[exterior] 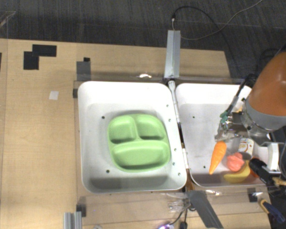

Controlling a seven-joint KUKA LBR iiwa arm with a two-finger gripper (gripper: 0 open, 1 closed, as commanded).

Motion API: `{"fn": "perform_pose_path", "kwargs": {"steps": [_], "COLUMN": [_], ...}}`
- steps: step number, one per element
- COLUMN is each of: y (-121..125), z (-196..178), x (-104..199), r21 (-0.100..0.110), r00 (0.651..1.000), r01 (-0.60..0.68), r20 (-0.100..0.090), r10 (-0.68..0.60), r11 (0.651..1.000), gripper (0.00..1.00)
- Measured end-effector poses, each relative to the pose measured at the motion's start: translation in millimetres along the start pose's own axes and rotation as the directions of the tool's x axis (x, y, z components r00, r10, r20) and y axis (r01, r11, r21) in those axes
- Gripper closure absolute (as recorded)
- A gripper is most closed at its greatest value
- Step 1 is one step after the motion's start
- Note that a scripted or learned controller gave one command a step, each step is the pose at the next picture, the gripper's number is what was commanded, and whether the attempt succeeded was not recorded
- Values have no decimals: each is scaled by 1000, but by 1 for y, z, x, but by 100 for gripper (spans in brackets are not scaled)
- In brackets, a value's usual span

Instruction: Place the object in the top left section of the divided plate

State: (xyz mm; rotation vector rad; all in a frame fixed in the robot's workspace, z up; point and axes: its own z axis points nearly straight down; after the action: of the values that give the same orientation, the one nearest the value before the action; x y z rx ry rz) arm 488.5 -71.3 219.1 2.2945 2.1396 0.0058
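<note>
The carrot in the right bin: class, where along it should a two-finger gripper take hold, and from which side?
Probably across the carrot's thick upper end, from above. It lies slanted, tapering to a tip at lower left, so the broad end gives the firmest hold. Its left flank faces bare bin floor; the pink item and yellow item crowd its right.

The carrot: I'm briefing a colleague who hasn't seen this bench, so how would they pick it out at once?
Look in the right-hand white bin, toward its near right corner below the tool. The carrot is the long orange cone there, tip pointing toward the bin's front edge. Its neighbours are a rounder pink-red object and a yellow one.
</note>
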Motion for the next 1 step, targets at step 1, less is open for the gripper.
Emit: {"fn": "perform_pose_path", "kwargs": {"steps": [1], "y": [-6], "z": [-4], "x": [85], "r21": [1], "r00": [973], "r01": [233], "r20": [-1], "r10": [-233], "r11": [973], "gripper": [100]}}
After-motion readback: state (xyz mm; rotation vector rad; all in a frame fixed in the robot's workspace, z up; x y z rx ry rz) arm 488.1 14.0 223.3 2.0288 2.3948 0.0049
